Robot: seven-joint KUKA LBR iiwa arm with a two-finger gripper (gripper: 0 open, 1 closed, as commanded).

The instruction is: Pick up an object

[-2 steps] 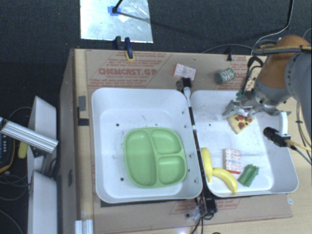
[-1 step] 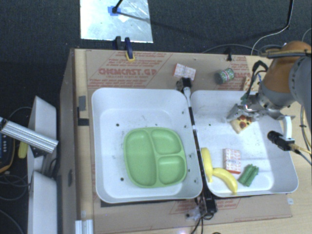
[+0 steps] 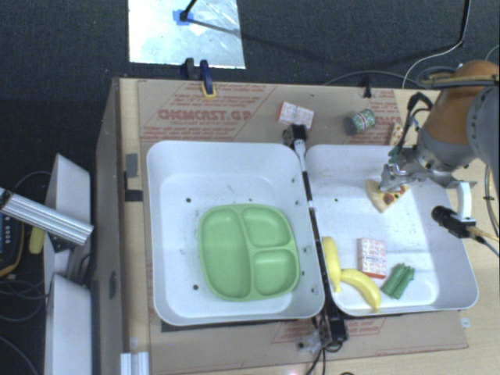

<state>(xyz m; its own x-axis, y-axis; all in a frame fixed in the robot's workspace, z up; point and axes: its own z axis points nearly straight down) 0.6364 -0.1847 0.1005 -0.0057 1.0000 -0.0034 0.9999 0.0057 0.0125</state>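
Observation:
The right bin point(image 3: 445, 287) holds a toy pizza slice point(image 3: 384, 200) near its far side. Toward the front lie a yellow banana point(image 3: 348, 276), a red and white box point(image 3: 372, 257) and a green ridged piece point(image 3: 398, 280). My gripper point(image 3: 395, 175) reaches in from the right and hangs right over the far end of the pizza slice, touching or nearly touching it. The grey arm with its orange band point(image 3: 461, 108) covers the bin's far right corner.
The left bin point(image 3: 168, 209) holds a green divided plate point(image 3: 250, 252). On the bench behind the bins sit a small can point(image 3: 361, 121) and a small packet point(image 3: 296, 115). A black and white fitting point(image 3: 455, 219) sticks out below the wrist, over the right bin.

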